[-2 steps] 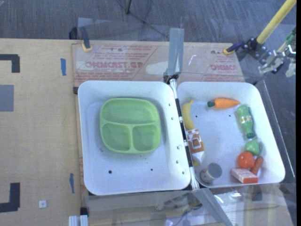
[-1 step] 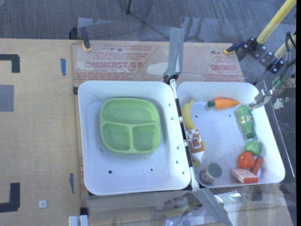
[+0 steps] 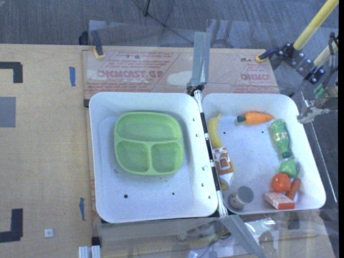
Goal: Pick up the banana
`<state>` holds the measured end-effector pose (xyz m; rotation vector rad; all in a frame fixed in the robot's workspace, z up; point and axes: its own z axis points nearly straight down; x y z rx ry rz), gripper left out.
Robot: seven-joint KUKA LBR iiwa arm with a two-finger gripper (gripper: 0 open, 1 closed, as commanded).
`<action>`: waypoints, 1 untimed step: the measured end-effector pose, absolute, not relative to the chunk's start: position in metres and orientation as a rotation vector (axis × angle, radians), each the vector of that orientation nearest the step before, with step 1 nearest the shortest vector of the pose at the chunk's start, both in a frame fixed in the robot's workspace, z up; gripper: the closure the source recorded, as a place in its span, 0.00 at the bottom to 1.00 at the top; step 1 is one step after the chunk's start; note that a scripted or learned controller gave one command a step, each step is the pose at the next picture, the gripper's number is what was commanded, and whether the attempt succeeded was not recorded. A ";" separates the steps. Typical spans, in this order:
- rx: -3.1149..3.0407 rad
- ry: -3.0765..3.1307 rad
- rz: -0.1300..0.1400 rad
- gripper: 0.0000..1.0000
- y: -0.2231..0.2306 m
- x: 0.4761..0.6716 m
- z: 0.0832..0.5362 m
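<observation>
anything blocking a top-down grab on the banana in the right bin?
Nothing lies on top of the banana. But it hugs the right bin's left wall, and the orange-and-white packet sits just below its lower end, so finger room looks tight on those two sides.

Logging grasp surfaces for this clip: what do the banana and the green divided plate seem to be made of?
Banana: probably moulded plastic toy food, with smooth, even yellow and no blemishes. Green divided plate: likely hard plastic, uniform pale green with a soft sheen on its raised ribs. At this resolution, neither can be confirmed.
</observation>
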<state>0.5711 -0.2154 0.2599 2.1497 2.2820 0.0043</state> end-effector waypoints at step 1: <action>2.150 2.282 0.004 0.00 -0.215 0.571 0.260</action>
